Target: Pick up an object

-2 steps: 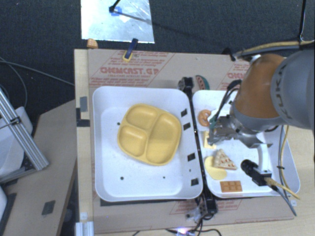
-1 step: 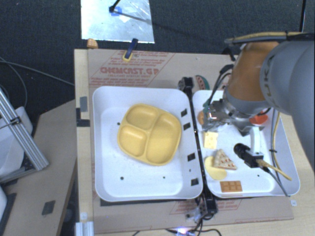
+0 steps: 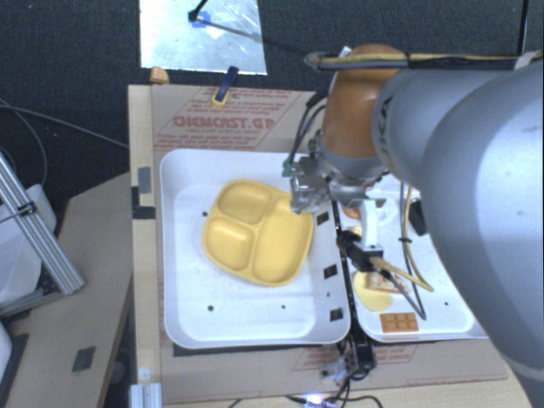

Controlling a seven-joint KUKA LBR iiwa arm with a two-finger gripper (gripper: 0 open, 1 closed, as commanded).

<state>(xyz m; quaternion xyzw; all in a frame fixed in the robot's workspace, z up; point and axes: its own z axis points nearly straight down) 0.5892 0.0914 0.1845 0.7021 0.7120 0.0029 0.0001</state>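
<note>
Cardboard-topped bench (image 3: 223, 119) bears two white bins. Left bin (image 3: 183, 313) has a yellow divided tray (image 3: 255, 232) lying flat near its middle. Gripper (image 3: 303, 195) sits at the tray's upper right edge; open or closed, cannot tell. Right bin (image 3: 442, 317) holds a tan waffle (image 3: 399, 321) and small mixed items, partly hidden by the arm (image 3: 459, 143).

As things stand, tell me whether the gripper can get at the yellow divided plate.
Probably yes. The gripper sits right at the upper right rim of the yellow divided plate, which lies uncovered in the left bin.
</note>
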